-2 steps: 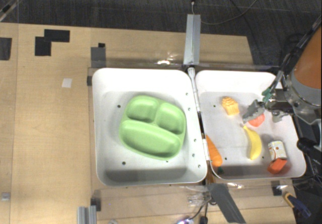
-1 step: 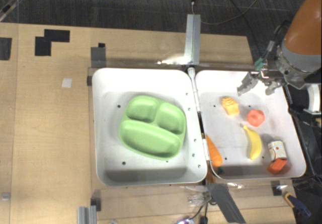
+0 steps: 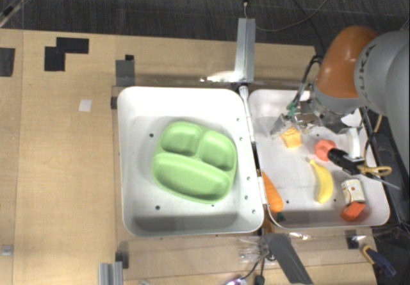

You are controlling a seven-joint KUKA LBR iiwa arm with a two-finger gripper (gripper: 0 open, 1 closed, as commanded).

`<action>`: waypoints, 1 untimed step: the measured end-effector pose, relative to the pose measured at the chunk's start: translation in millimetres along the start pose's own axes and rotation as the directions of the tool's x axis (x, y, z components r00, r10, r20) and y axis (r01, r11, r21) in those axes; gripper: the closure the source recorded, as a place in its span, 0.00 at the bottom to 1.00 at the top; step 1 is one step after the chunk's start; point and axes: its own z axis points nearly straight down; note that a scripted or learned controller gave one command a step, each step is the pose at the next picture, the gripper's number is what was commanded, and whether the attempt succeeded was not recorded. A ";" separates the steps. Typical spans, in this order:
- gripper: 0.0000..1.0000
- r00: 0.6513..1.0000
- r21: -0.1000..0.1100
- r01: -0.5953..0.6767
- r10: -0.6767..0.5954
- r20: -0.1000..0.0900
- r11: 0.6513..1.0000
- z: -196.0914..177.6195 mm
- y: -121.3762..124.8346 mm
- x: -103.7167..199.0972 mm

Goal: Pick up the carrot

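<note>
Seen from above, the carrot [image 3: 273, 193] lies in the right bin [image 3: 382, 211], tight against its left wall near the front corner, running roughly along that wall. The jaws [image 3: 286, 120] hang over the back of the same bin, just above a yellow block [image 3: 291, 138] and well apart from the carrot; whether they are spread or pressed together cannot be told from here.

To do this step well, the arm [image 3: 368, 72] should probably travel toward the front-left corner and come down with the jaws set across the carrot's narrow width. The wall leaves little room on one side, so a slight offset toward the bin's middle seems wise.

A banana [image 3: 322, 182] lies near the middle. The left bin [image 3: 131, 168] holds a green tray [image 3: 194, 161]. Both bins sit on a pale wooden worktop [image 3: 57, 168] before dark flooring.
</note>
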 end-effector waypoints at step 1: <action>0.00 0.990 -0.010 0.141 -0.141 0.003 0.990 12.9 -16.8 0.2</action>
